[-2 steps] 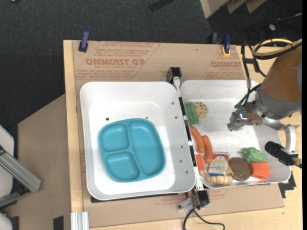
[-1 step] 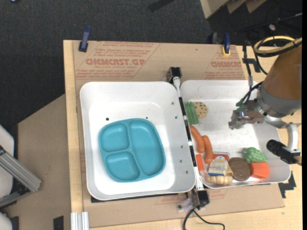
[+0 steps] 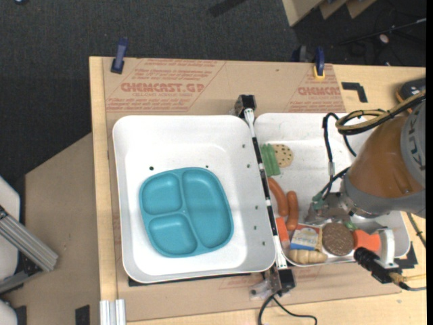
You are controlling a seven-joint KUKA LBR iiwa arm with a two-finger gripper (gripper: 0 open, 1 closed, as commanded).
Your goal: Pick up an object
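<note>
Left bin (image 3: 135,141) holds teal tray (image 3: 186,210); right bin (image 3: 304,124) holds sausages (image 3: 285,202), cookie (image 3: 337,238); tool (image 3: 325,205) state unclear.

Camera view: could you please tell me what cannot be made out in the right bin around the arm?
- The tool: the arm's wrist covers it in the camera view, so its state and any contact cannot be told.
- The right bin: the arm hides much of its right part.
- The small carton: its print is too small to read.
- The round brown item: too blurred to identify.
- The orange piece: partly hidden by the arm.
</note>
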